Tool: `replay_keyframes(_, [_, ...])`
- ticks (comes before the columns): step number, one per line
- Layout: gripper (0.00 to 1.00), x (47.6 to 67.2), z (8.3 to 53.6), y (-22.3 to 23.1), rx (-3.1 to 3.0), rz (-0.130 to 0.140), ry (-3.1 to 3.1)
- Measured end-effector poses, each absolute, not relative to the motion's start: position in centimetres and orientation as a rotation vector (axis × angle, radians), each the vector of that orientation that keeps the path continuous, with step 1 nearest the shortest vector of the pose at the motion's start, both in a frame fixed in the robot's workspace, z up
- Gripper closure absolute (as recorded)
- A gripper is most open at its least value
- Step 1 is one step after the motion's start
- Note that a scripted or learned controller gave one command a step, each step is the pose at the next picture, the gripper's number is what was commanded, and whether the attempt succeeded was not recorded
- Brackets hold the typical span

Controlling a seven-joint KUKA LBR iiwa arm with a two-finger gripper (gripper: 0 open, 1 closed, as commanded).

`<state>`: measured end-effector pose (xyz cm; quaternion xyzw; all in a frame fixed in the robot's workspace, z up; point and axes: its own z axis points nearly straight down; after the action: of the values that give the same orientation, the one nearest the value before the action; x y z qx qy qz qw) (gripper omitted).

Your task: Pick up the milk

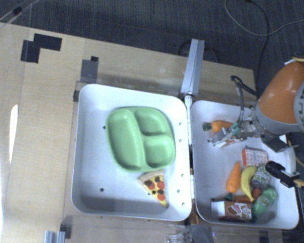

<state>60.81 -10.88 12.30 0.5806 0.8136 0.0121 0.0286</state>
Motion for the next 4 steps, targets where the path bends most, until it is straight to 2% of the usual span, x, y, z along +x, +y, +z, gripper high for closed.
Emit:
replay_keyframes(1, [0.0, 64.2, 10.8, -12.7, 1.722, 0.023, 2.601])
replay_keyframes(2, [1.0, 64.7, 12.4, -12.6, 1.703, 0.033, 2.593])
replay_keyframes(3, [0.0, 64.6, 12.2, -12.6, 1.704, 0.031, 2.595])
replay_keyframes(4, [0.0, 62.3, 10.7, -19.8, 1.653, 0.005, 2.655])
